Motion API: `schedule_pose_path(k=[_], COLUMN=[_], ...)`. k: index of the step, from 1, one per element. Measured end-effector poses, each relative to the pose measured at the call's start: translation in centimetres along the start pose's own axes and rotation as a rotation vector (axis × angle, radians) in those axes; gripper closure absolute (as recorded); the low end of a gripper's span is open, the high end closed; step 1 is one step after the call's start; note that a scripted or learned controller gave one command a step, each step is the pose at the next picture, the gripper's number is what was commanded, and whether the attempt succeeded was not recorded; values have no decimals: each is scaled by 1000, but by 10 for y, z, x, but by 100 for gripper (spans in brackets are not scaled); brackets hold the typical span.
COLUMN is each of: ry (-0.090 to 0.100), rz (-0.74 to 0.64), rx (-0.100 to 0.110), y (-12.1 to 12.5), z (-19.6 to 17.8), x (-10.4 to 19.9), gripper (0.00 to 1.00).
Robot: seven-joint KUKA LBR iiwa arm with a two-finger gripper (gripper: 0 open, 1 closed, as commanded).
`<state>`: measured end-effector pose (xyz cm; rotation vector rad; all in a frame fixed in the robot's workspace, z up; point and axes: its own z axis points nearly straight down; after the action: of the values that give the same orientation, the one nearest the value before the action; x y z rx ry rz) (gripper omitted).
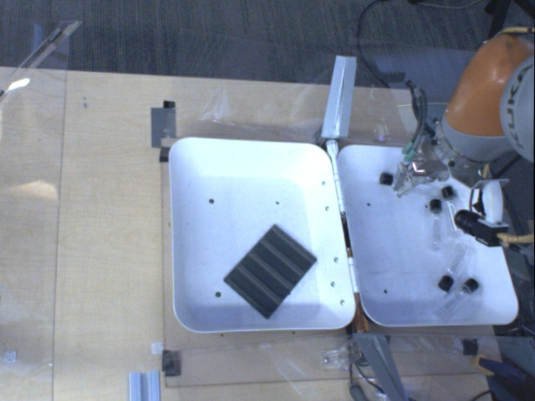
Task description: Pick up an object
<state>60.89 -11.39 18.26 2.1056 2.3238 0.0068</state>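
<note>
Leftmost, the table (84,224): pale wood, bare along its left side.

Item: left bin (188,307), white, shallow. Holds one dark ribbed rectangular pad (272,271), lying flat and turned diagonally, near the bin's front edge and right of centre. Apart from every wall; open floor on all sides, most toward the back and left.

Item: metal bar (338,98), at the table's back edge, above the seam between the bins.

Item: right bin (376,307), white, touching the left bin along the seam. Holds several small black pieces, one near the back-left corner (386,177), two near the front-right corner (458,284); too small to identify.

Item: arm (489,98), grey with orange band, over the right bin's back-right corner. Claw (415,171) hangs over the back edge area of the right bin; its state cannot be told, and nothing is seen in it.

Judgement: the pad looks the easiest pick. A good approach would rise clear of the seam walls, cross left, turn the claw square to the pad's short width, and descend straight. The pad lies flat, so little edge is offered; a slip is likely.
</note>
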Motion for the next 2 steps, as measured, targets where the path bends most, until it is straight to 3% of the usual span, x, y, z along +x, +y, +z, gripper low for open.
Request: schedule_pose_path(k=[1,2], ry=[1,0], rz=[289,347], rx=[-5,0], y=[-61,-28], z=[89,-12], x=[11,45], gripper=[100,100])
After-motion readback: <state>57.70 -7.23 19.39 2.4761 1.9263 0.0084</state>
